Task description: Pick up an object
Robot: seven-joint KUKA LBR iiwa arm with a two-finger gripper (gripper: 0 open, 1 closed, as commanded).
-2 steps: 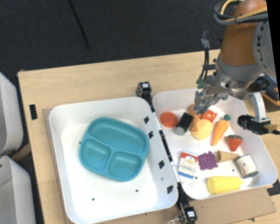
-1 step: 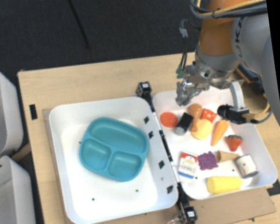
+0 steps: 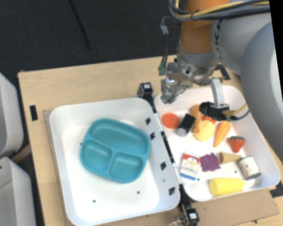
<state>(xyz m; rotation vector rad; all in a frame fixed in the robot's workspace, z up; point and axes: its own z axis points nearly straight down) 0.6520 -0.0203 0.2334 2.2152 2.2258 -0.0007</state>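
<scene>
- My gripper (image 3: 172, 91) hangs at the 12 o'clock edge of the right bin (image 3: 265, 178), over bare white floor; I can't tell its opening, and I see nothing gripped.
- Candidates crowd that bin: a small orange round piece (image 3: 170, 120) lies just at 6 o'clock from the gripper, nearest, with a black block (image 3: 187, 124) beside it.
- Further toward 4 o'clock sit a glossy carrot (image 3: 221, 133), a strawberry (image 3: 237, 144), bumpy purple grapes (image 3: 209, 162), a flat printed carton (image 3: 190, 167) and a smooth yellow wedge (image 3: 226, 185).
- The left bin (image 3: 71, 208) holds a teal divided plate (image 3: 116, 149), broad and shallow, hard to pinch, I'd judge.
- The tight cluster probably favours taking the outlying orange piece.
</scene>
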